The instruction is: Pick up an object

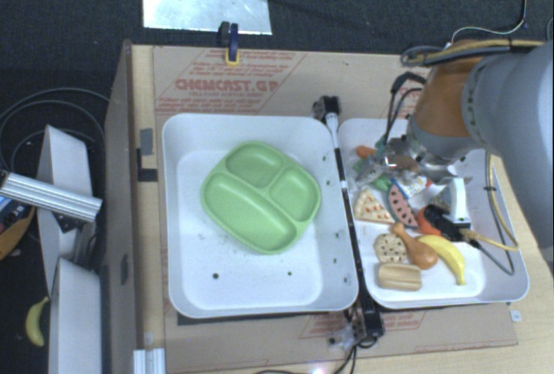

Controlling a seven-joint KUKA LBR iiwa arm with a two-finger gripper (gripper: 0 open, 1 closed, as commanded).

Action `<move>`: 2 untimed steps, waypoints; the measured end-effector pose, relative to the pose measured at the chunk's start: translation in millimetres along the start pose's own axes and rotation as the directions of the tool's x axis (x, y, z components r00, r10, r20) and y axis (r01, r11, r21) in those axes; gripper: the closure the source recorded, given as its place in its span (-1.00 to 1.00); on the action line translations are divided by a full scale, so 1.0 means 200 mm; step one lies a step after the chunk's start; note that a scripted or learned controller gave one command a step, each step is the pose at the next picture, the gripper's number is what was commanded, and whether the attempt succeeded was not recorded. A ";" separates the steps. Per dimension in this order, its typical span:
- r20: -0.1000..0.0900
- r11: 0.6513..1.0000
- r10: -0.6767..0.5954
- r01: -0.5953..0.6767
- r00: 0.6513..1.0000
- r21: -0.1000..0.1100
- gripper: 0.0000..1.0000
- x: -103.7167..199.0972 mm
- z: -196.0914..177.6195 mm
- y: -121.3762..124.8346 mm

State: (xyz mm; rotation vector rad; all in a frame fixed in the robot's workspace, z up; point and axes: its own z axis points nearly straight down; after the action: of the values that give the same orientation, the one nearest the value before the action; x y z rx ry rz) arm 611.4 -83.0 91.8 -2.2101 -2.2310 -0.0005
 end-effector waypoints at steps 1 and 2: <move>0.004 1.000 0.004 -0.004 1.000 -0.011 -1.00 -0.05 0.01 0.19; 0.006 1.000 0.002 -0.002 1.000 -0.020 1.00 -0.05 -0.05 0.20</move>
State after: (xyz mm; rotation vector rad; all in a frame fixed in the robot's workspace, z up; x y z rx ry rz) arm 651.1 -92.7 102.3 -2.2253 -2.2423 -0.0166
